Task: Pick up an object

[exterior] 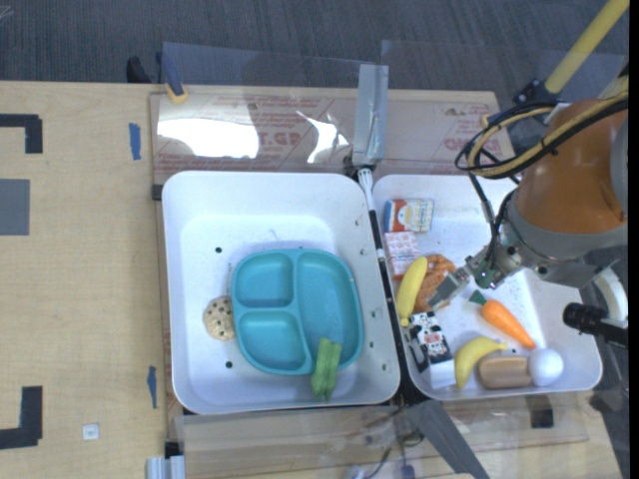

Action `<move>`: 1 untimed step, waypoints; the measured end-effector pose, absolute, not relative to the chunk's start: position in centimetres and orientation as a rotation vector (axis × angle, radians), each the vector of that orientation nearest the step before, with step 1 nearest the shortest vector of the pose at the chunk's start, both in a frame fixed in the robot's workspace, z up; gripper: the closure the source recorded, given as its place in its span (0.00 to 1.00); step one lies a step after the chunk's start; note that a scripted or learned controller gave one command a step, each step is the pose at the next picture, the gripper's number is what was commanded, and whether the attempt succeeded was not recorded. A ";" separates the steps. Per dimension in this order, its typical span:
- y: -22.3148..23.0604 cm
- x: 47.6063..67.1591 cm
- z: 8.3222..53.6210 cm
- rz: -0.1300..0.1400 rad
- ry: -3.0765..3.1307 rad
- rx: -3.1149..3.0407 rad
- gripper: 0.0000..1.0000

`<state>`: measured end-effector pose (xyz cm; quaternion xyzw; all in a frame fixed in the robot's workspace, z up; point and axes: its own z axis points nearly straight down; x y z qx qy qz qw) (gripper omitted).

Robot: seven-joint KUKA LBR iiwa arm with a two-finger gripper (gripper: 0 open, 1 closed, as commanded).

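The gripper [454, 285] is seen low in the right bin [574, 382], just right of the pastry [435, 277] and banana [410, 285]. Whether anything is clamped cannot be told. The banana's long axis runs near-to-far; the carrot [504, 323] lies just near-right.

Pale wooden bench [80, 297] against dark grey carpet [300, 8].
Blue tape strips [134, 140] mark the benchtop; glare streaks a clear plastic sheet [260, 128].

Tray [290, 307] in left bin [190, 208]; carrot [504, 322] in right bin [574, 372].
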<state>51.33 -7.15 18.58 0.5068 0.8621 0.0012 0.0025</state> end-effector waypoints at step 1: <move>-12.1 48.8 10.6 0.004 2.778 1.452 0.00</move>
